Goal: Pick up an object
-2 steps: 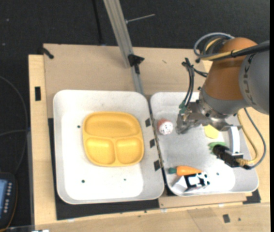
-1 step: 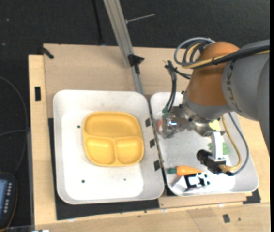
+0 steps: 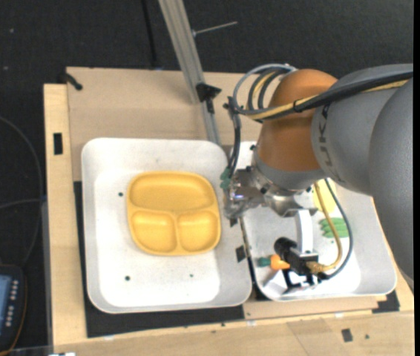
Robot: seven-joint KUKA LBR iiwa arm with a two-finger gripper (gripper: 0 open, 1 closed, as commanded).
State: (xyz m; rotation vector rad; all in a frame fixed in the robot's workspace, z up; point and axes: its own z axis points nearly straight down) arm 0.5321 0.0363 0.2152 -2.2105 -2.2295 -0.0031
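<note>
the arm's wrist hangs over the right bin [image 3: 377,277], finger state impossible to tell, so descend squarely onto the small objects [image 3: 295,262] at its 6 o'clock, avoiding the yellow divided tray [image 3: 173,212] at 9 o'clock.

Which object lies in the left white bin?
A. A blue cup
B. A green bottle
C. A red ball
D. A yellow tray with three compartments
D: the yellow divided tray rests flat on the floor of the left bin, with one long compartment and two smaller ones, to the left of the arm's wrist.
</note>
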